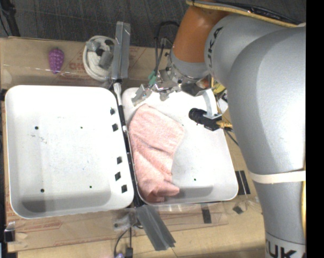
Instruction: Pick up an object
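The pincer (pixel 151 92) hangs at the right bin's (pixel 218 165) far left corner, fingers apart and holding nothing, just above the pink towel (pixel 153 149) lying along that bin's left side, so closing here may snag only a fold that slips free.

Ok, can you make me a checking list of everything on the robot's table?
Surface: brown bench bearing two white bins side by side, left bin and right bin.
Job's things: pink towel, crumpled, along the right bin's left side.
Clutter: purple object and a white coil on the bench behind the left bin.
Hand: hand over the right bin's back edge, just above the towel.
Cables: dark cable behind the hand.
Surroundings: dark floor.
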`<control>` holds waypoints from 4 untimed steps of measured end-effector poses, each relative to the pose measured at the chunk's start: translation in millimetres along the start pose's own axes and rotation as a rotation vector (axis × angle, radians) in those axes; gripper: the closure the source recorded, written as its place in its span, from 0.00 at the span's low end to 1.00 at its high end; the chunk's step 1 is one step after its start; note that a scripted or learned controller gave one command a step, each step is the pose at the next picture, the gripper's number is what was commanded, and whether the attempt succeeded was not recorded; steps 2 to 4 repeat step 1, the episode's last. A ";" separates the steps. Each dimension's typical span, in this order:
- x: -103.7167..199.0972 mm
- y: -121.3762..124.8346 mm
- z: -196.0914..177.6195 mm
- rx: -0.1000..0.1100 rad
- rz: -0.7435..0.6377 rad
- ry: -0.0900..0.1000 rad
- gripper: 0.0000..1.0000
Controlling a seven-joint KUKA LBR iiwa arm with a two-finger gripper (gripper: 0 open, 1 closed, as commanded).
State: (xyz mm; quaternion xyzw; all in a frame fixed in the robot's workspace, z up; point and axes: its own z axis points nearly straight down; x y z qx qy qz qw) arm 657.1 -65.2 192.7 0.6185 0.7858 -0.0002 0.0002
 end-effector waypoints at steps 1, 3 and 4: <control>-57.6 -27.3 101.3 0.002 -0.063 0.001 0.00; -57.6 -27.3 101.3 0.002 -0.063 0.001 0.00; -57.6 -27.3 101.3 0.002 -0.063 0.001 0.00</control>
